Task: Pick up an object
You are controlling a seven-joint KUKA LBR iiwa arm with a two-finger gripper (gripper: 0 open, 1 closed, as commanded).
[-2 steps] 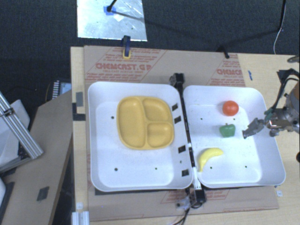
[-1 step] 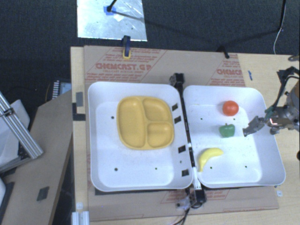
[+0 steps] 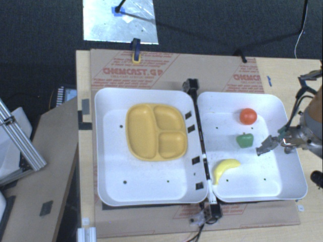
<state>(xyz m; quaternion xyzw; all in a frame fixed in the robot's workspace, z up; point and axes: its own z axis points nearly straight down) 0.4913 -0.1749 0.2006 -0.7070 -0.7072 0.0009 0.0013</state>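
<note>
The right bin (image 3: pixel 267 185) holds three objects. An orange-red round fruit (image 3: pixel 248 116) lies toward its far side, a small green pepper (image 3: pixel 245 140) sits just below it, and a yellow banana (image 3: pixel 225 169) rests near the bin's left front. My gripper (image 3: pixel 264 148) reaches in from the right, low over the bin floor. It is just right of the green pepper and apart from it, with nothing seen in its grasp.
The left bin (image 3: pixel 108 185) carries a yellow divided plate (image 3: pixel 155 131). A black divider (image 3: pixel 198 135) with clips runs between the bins. The arm (image 3: pixel 305 135) crosses the right bin's right rim. Cardboard (image 3: pixel 151 69) lies under both bins.
</note>
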